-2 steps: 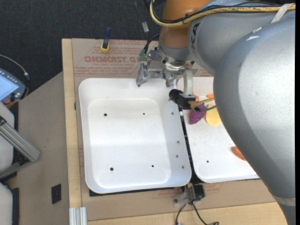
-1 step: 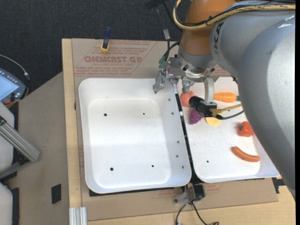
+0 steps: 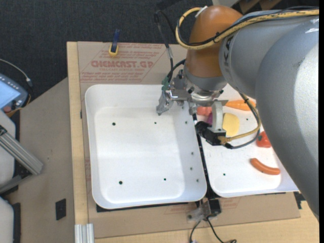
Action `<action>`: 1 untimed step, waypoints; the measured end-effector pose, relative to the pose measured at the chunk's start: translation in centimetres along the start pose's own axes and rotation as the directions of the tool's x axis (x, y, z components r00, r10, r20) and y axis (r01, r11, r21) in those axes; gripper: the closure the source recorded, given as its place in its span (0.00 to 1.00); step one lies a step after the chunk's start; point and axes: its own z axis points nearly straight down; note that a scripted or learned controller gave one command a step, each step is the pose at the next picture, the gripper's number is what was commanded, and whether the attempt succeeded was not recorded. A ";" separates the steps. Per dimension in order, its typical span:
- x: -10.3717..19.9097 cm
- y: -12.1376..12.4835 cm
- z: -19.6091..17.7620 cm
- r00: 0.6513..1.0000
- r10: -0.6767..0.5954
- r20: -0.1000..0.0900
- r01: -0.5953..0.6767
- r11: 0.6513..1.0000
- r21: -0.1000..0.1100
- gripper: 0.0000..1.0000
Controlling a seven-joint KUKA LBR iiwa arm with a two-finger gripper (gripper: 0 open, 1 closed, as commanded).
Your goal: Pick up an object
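My gripper [image 3: 164, 104] hangs over the far right corner of the left white bin [image 3: 134, 156], near the wall between the two bins. Nothing shows beneath it on the bin floor. The right bin [image 3: 240, 182] holds the loose objects: a yellow wedge [image 3: 231, 123], an orange carrot-like piece [image 3: 238, 105], a pink-red item [image 3: 204, 111] partly hidden under the wrist, a red-orange piece [image 3: 264, 140] and an orange sausage shape [image 3: 265, 166]. The arm covers much of the right bin's far side.
The bins rest on a cardboard sheet [image 3: 126, 59] with printed lettering. A small blue and yellow clip [image 3: 115, 43] sits at the sheet's far edge. A metal rail [image 3: 20, 153] lies off the bench at the left.
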 end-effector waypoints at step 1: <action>-6.8 -6.8 0.1 1.000 0.010 0.002 -0.010 1.000 0.002 0.00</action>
